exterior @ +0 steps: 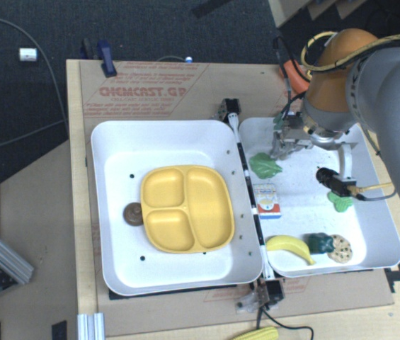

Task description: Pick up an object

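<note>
Over the right bin [376,250], at its far end, the hand [284,146] hangs low beside a green leaf [265,166], close to touching it; whether it is clenched or released cannot be told. Nearer along that bin's left wall lies a small carton [266,199], then a banana [289,248], a teal toy [320,243] and a cookie [340,247]. A green piece [340,202] sits mid-right. A yellow tray [185,209] fills the left bin [115,154], with a brown disc [133,214] touching its left edge.

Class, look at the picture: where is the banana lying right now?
The banana lies in the right bin, at its near left corner, just left of a dark green toy and below a small carton.
</note>
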Controlling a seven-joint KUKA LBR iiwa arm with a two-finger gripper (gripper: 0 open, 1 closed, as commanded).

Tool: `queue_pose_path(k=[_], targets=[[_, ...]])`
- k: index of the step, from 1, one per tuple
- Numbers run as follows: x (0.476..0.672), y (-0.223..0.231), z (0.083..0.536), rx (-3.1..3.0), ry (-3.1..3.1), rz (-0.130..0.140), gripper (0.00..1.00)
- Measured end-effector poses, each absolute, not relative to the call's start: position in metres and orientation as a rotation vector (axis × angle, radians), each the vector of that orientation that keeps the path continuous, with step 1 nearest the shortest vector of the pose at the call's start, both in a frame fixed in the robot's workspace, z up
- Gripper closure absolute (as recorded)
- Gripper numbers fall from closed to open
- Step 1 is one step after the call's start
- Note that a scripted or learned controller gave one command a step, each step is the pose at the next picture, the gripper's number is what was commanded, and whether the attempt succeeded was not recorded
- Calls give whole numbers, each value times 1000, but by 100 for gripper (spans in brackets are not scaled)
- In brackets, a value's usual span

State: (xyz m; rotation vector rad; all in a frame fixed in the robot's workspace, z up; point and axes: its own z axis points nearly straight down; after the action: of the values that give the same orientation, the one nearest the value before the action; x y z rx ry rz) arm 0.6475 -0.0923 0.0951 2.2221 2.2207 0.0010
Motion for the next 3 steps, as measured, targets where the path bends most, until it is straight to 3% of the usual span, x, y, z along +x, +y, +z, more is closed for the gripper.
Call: queue_pose_path(k=[1, 2, 3], targets=[[647, -92, 95, 2223, 2221, 1, 0], [637, -92, 85, 2223, 2221, -1, 0], [579, -97, 85, 2222, 2219, 1, 0]])
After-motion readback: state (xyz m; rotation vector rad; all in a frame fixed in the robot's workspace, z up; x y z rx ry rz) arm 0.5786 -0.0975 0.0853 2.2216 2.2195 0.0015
